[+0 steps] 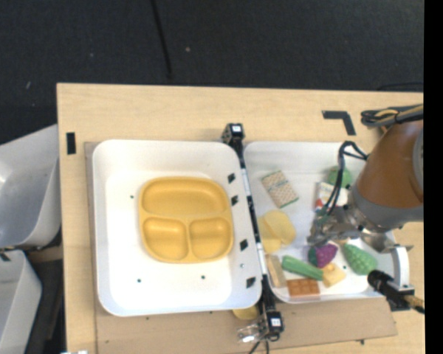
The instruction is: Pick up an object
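My gripper (323,232) reaches down into the right bin (303,157), low over its right-hand middle. A purple grape-like toy (325,255) lies just in front of it, close to or touching its tip. A bumpy green toy (359,259) lies to the right of the purple one. A yellow toy (278,227) sits to the gripper's left. Along the bin's front are a long green toy (301,268), a small yellow block (334,274) and a brown waffle-like piece (303,289). A checkered green block (280,188) lies further back.
The left bin (118,271) holds a yellow divided plate (184,220). The arm's orange band (393,169) hangs over the right bin's right side and hides part of it. A green item (337,176) and a white item (325,195) lie behind the gripper.
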`<state>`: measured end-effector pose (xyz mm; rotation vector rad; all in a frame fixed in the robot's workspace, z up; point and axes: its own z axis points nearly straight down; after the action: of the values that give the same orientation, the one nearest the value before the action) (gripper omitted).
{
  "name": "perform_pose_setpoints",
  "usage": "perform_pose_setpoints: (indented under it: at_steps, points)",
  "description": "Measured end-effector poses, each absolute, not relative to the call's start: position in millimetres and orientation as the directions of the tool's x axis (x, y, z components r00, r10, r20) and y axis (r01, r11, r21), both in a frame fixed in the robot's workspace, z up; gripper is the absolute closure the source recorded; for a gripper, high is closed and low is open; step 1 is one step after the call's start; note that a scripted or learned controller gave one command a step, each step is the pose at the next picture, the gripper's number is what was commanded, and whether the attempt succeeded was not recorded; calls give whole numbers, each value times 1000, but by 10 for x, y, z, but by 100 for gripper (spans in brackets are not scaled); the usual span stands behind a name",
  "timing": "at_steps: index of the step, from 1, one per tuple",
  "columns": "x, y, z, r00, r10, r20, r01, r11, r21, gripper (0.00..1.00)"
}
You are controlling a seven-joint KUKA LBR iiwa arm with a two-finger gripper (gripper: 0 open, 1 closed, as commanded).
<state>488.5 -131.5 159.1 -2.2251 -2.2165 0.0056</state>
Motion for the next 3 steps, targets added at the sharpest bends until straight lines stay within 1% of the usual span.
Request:
perform_pose_setpoints:
  at_steps: [1,2,3]
  points:
    - [4887,-1055,974,-2,1000,1,1000,2,-3,100]
    - [4891,-1606,1009,4,1000,-3,1000,-4,1,100]
    - [5590,-869,2079,-11,1000,0,1000,11,17,100]
